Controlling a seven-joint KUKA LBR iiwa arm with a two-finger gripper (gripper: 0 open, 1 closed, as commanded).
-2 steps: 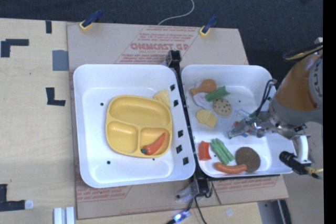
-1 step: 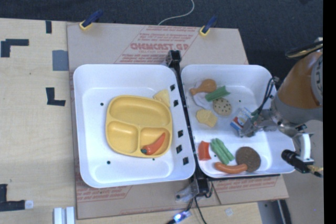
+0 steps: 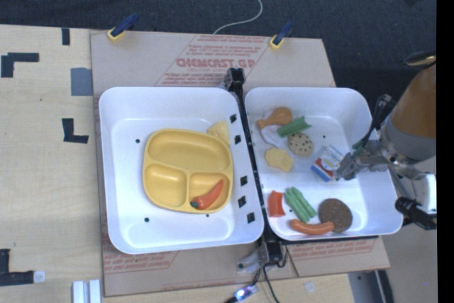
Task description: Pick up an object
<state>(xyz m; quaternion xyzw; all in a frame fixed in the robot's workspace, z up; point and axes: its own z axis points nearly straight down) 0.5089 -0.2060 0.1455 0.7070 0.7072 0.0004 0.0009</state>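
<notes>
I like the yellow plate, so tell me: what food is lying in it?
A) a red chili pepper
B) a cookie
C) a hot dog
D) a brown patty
A: a red chili pepper lies in the lower right compartment of the yellow plate, in the left bin.

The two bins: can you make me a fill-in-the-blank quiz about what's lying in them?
1. The yellow tray lies in the ____ bin.
2. The chili on the tray is ____ in color.
3. The cookie lies in the ____ bin.
4. The gripper is above the ____ bin.

Missing words: left; red; right; right
</notes>
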